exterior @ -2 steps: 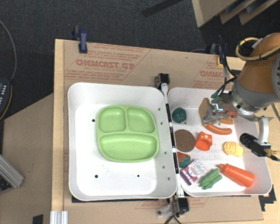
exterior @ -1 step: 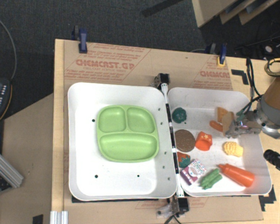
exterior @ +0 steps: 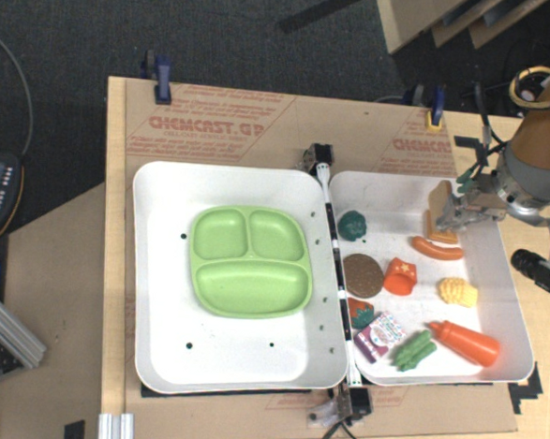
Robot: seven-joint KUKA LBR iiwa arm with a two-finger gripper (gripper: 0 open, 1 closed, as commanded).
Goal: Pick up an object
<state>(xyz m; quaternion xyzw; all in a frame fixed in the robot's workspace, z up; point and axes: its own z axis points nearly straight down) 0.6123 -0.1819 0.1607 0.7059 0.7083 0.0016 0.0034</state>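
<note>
Cardboard-covered tabletop, two white bins. Right bin has the toy food; gripper sits right over the hot dog at the back, can't tell if it's spread or pinching.

Arm in from the right, wrist bent down.
Gripper points downward, orange band above it, low at the far right side.

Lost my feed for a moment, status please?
Gripper low in right bin, directly above hot dog. No grasp visible. Carrot, corn nearby.
</note>
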